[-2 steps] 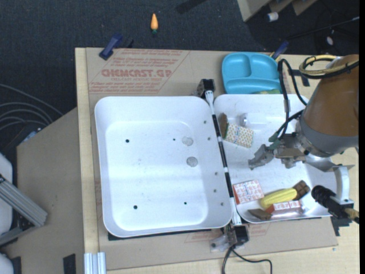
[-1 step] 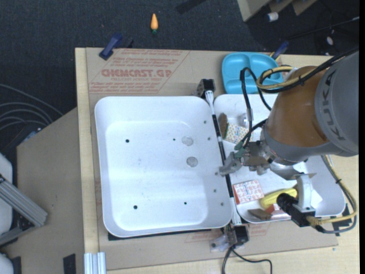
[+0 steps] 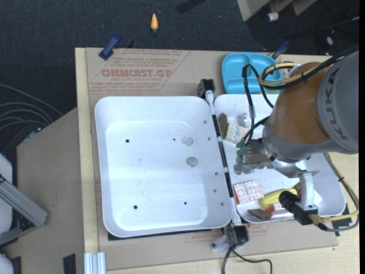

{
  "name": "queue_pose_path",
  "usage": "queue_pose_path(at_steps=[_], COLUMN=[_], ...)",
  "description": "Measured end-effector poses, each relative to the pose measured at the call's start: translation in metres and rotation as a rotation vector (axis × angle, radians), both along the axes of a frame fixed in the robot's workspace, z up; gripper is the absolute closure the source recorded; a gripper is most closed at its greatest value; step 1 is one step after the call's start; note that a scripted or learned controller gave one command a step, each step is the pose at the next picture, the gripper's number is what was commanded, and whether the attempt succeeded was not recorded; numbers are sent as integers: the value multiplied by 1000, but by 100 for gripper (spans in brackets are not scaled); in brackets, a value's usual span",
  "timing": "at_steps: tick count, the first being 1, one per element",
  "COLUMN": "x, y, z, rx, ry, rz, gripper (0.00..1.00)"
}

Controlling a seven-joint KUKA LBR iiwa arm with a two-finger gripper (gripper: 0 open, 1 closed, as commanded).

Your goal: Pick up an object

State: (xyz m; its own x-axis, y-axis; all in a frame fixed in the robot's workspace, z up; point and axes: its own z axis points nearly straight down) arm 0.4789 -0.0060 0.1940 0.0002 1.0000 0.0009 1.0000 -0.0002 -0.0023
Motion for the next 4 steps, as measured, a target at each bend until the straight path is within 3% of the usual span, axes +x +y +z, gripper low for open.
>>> queue_pose_path(at_steps=[1,2,3,4], x=[0,36,36,0], y=[-156,-64,-65,-1], z=[12,-4,-4,-10], rx=[-4,0,-1,0], ry=[-3,-3,-3,1], rz=[-2,2,1,1], gripper=[100,100,0,0])
